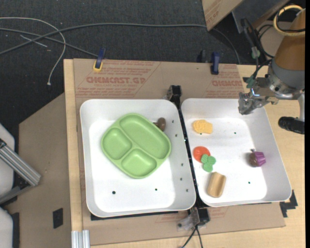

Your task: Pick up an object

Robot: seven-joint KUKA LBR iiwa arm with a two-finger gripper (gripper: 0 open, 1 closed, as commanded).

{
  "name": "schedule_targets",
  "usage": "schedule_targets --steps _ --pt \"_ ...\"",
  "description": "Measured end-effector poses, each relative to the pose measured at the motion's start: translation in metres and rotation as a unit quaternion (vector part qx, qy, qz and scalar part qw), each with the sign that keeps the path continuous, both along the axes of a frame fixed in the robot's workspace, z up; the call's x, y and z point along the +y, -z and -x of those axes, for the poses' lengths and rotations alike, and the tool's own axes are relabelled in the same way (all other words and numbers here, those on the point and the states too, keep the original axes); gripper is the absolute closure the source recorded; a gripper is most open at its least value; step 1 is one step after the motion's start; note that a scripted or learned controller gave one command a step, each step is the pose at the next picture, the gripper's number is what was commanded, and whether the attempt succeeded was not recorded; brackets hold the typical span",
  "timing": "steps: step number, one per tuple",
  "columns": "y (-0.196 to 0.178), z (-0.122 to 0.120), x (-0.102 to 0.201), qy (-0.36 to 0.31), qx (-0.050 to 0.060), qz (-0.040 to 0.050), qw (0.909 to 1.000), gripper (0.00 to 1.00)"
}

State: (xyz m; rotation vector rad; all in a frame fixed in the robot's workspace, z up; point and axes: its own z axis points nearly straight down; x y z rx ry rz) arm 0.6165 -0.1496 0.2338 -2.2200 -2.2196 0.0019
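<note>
Right bin floor lies open between corn and purple toy.

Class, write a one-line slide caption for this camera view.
Pincer hovers over right bin's far corner; toy foods lie below, green tray in left bin.

Dark carpet floor w/ thin white cables looping top left. Brown cardboard sheet over bench, red print — clamped at back edge by blue clamps. Cardboard box corner top right. Even, flat light.
</note>
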Motion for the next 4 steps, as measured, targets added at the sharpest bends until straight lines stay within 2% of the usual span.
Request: schedule_targets --steps 1,2,3,4 --pt "0.056 -0.009 0.005 -0.001 0.002 -0.0007 1.0000 0.00" --pt "0.112 0.001 0.001 0.000 0.003 -0.0008 1.0000 0.00" --pt "0.097 -0.002 0.001 0.000 -0.002 0.0002 1.0000 1.00" --pt "0.050 0.002 -0.003 0.000 -0.004 0.0013 1.0000 1.00"
